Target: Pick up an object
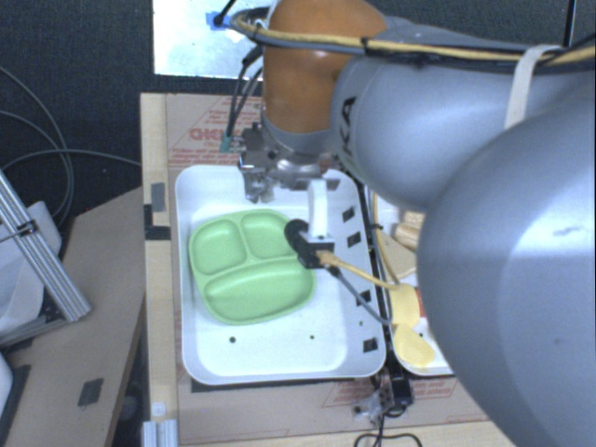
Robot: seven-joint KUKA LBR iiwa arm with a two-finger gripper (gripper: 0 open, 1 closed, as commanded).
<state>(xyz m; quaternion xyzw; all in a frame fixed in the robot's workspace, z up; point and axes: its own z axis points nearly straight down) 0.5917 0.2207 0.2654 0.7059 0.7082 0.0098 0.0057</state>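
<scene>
Light-green three-compartment plastic plate (pixel 251 277) in shallow white bin (pixel 279 354): likely light, stiff, slick. Take its raised rim at 12 o'clock, under claw (pixel 258 192). Claw state: cannot tell.

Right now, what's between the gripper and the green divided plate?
In the camera view, only a narrow strip of bare white floor of the left bin separates the gripper from the green divided plate.
</scene>
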